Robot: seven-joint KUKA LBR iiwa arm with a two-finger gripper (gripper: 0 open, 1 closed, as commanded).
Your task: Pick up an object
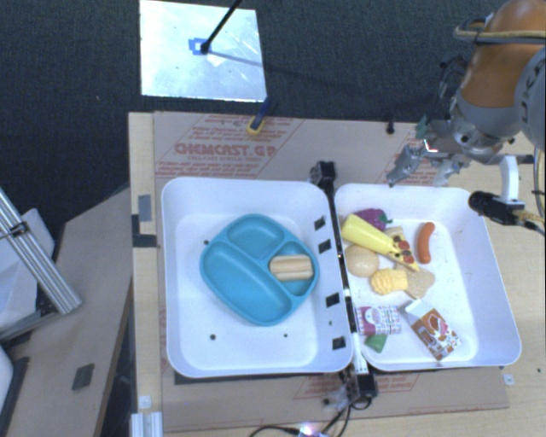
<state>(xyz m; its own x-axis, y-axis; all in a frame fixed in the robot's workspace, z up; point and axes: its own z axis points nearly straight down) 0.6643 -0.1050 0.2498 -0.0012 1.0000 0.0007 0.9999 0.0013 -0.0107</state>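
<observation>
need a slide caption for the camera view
Gripper hovering above right bin of toy food; blue tray in left bin.

You look down on a dark carpet (60,94) that covers the floor around the bench. A shiny metal plate (171,60) lies on it at the top, catching the light, with a dark rod (220,26) slanting across it. The bench (102,256) is pale wood, topped by a cardboard sheet (230,145) with red print. At your left edge a slanted aluminium rail (30,256) rests over white material (13,282).
</observation>
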